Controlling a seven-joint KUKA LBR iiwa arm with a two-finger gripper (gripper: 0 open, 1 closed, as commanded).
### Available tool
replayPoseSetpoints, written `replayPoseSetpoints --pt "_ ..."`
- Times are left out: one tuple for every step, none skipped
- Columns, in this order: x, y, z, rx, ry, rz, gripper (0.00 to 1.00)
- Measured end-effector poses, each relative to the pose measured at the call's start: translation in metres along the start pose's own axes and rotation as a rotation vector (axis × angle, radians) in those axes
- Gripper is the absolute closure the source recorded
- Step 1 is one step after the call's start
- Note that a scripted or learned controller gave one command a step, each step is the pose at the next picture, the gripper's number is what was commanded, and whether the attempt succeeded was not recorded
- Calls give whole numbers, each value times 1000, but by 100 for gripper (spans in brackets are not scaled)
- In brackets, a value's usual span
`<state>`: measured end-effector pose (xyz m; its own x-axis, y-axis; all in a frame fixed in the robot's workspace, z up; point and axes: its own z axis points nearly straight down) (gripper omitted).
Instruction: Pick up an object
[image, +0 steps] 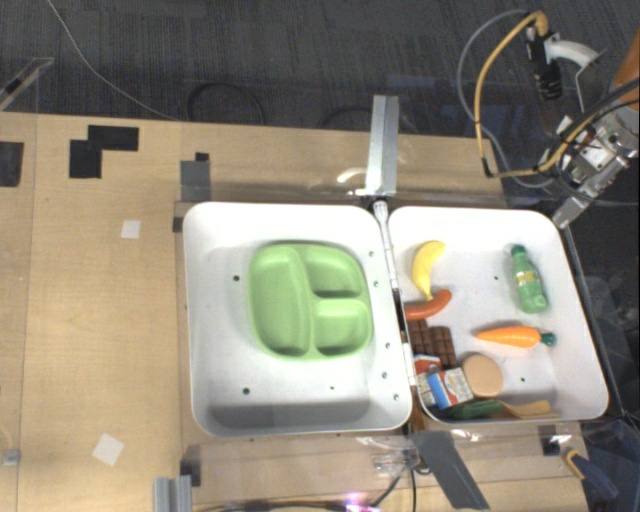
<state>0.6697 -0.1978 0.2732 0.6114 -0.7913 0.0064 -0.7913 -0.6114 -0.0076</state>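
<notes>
The right bin (570, 300) holds a yellow banana (428, 265), a red sausage (428, 304), a green bottle (527, 279) and an orange carrot (510, 337). A chocolate bar (435, 345), a round tan bun (484, 376), a small printed carton (445, 386) and a green vegetable (474, 408) crowd its near left corner. My gripper (590, 172) hangs above and beyond the bin's far right corner, wrapped in cables, well away from every object.
The left bin (215, 300) holds a light green divided plate (308, 298). A metal post (384, 145) stands behind the wall between the two bins. Yellow and black cables (490, 80) loop at the upper right. Wooden bench top lies to the left.
</notes>
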Motion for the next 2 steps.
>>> replayPoseSetpoints --pt "-5 2 111 -5 -11 -209 100" --pt "-20 -17 60 2 -1 -188 100"
